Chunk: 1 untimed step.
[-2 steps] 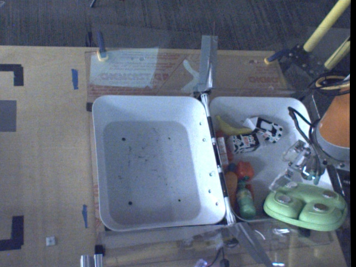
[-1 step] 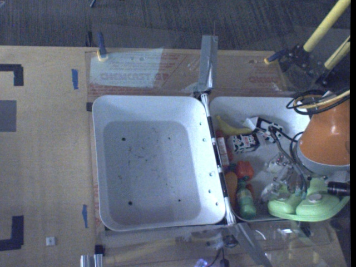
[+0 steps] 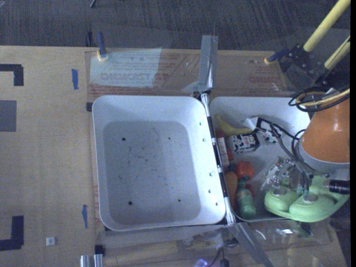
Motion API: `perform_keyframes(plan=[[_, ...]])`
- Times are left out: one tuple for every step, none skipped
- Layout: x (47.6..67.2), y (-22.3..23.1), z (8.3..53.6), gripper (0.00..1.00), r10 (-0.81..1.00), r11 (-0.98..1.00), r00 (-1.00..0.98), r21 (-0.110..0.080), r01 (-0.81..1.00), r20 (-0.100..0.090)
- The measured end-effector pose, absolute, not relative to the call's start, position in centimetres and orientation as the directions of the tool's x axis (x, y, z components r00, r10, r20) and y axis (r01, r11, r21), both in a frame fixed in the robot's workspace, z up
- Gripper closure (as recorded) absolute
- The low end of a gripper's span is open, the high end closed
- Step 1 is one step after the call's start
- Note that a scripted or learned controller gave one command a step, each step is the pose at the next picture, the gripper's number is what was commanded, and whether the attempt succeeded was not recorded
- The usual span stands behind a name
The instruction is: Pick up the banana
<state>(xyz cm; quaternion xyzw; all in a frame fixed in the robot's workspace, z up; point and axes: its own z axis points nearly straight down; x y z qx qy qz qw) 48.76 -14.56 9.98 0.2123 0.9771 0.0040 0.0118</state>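
Observation:
The yellow banana (image 3: 230, 127) lies at the far left of the right bin (image 3: 278, 105), against the wall between the two bins, partly under a small black-and-white carton (image 3: 245, 142). My gripper (image 3: 289, 181) hangs below the orange band of the arm (image 3: 328, 133), low over the right bin's near right part. It sits just above a pale green object (image 3: 303, 203), well to the right of the banana and nearer the front. Cables and the wrist hide its tips.
Beside the banana are a red packet (image 3: 222, 149), an orange-red item (image 3: 243, 170) and a green bottle (image 3: 245, 199) along the right bin's left side. The left bin (image 3: 103, 149) stands alongside. Yellow poles (image 3: 328, 21) rise at the back right.

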Motion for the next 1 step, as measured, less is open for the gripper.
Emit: perform_keyframes(plan=[[49.97,-9.47,8.85,1.00,0.735,0.679,-0.679,0.008,0.734,-0.011]])
